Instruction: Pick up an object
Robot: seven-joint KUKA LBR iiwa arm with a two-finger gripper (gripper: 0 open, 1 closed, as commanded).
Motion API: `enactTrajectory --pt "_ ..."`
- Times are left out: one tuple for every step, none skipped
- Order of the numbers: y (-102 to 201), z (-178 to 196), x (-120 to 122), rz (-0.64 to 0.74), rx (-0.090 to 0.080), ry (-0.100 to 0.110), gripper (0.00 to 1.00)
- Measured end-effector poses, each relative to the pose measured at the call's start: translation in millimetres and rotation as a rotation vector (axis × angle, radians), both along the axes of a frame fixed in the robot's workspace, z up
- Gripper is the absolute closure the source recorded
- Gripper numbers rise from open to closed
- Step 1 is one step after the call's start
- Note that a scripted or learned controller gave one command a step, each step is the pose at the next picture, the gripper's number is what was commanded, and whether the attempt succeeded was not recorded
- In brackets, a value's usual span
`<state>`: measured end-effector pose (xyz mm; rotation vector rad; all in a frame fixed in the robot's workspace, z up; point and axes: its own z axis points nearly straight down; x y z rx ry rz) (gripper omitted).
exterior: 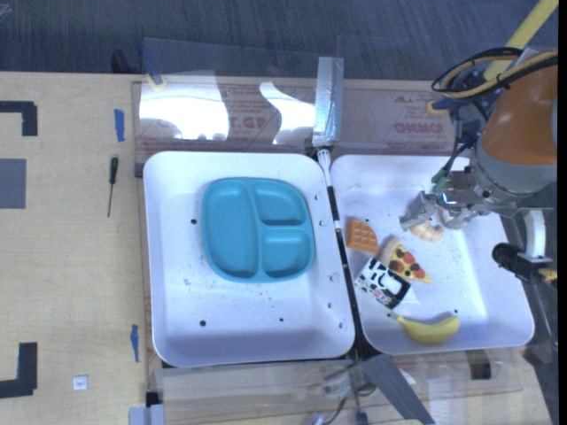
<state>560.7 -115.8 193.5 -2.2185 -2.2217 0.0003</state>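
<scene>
The right bin (496, 321) holds several small items. An orange waffle piece (361, 235) lies by its left wall. A pizza slice toy (407, 262) lies beside a black-and-white patterned item (381, 282). A yellow banana (429, 327) rests near the front edge. My gripper (432, 212) hangs low over the middle of this bin, reaching in from the right. A small beige object (431, 231) lies right under its tip, partly hidden by it.
The left bin (168, 264) holds a blue divided plate (259, 228). A clear panel and cardboard stand behind both bins. Cables (474, 73) loop above the orange wrist band at the right. A screwdriver (112, 184) lies on the bench at left.
</scene>
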Motion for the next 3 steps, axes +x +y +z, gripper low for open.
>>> enactTrajectory --pt "15 -105 -11 0.082 -0.002 -0.009 0.00" --pt "15 -95 -10 0.081 -0.002 -0.013 1.00" --pt "76 -5 38 0.125 0.000 -0.011 1.00"
